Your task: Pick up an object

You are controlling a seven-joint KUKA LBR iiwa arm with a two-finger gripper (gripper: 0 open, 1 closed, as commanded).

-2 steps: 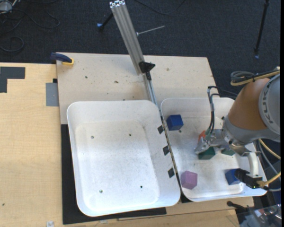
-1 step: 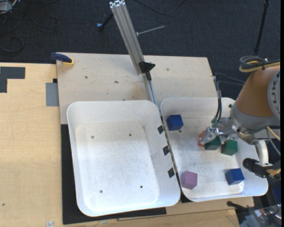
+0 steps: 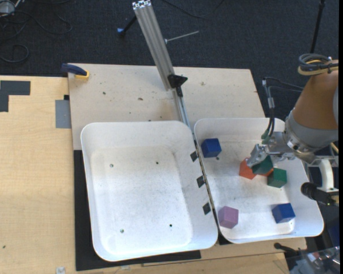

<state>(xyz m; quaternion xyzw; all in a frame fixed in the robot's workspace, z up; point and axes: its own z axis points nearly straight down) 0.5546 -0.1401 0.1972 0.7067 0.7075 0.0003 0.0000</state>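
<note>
Over the right bin (image 3: pixel 257 236) I see the gripper (image 3: pixel 258 158) lowered among a cluster of blocks, its tip right on top of a red block (image 3: pixel 247 170) and a dark green block (image 3: pixel 263 167) that touch each other, with a second green block (image 3: pixel 278 177) just beside them to the right. From this slant I cannot tell how the jaws stand, nor whether either block sits between them. Elsewhere on that bin's floor I count a blue cube (image 3: pixel 211 148) near the left wall, a purple cube (image 3: pixel 228 216) at the front left, and another blue cube (image 3: pixel 283 212) at the front right, while the left bin (image 3: pixel 138 130) sits alongside.
</note>
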